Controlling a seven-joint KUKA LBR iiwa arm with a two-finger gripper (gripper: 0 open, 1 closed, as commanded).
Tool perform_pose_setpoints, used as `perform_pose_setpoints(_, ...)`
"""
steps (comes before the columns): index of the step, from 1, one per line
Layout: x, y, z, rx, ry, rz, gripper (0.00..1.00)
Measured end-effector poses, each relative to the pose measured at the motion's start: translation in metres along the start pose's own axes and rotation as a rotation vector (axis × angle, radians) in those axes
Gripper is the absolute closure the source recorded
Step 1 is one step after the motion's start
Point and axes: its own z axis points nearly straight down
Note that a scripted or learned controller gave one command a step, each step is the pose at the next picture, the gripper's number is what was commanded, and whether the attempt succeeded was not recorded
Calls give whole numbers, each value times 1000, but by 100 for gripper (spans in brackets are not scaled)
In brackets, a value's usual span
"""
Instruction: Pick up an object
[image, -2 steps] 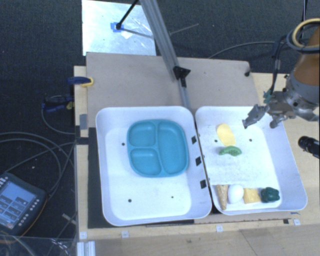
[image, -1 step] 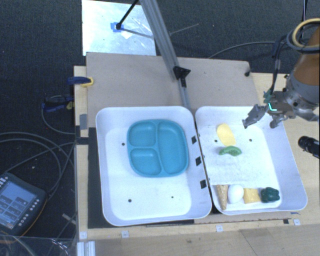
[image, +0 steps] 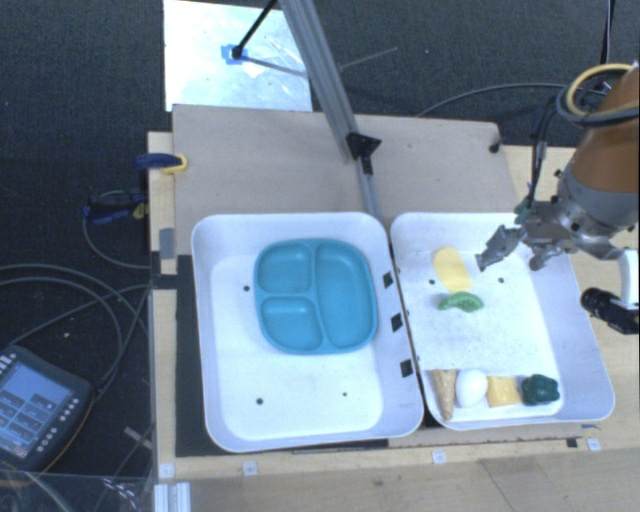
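White right bin (image: 575, 330) holds a yellow piece (image: 452, 268), a green piece (image: 461, 301) and four small items at its near edge. The gripper (image: 520, 250) hovers beside the yellow piece, jaws spread, holding nothing.

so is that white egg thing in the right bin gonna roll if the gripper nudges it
Probably. The white egg looks round and smooth, so a nudge could roll it or make it slip. It sits between the cone and the yellow block, which may check it sideways. It looks like light toy food.
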Motion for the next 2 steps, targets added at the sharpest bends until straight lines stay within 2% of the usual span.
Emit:
perform_pose_setpoints(1,6,8,48,0,0,-2,0)
perform_pose_setpoints(2,8,5,90,0,0,-1,0)
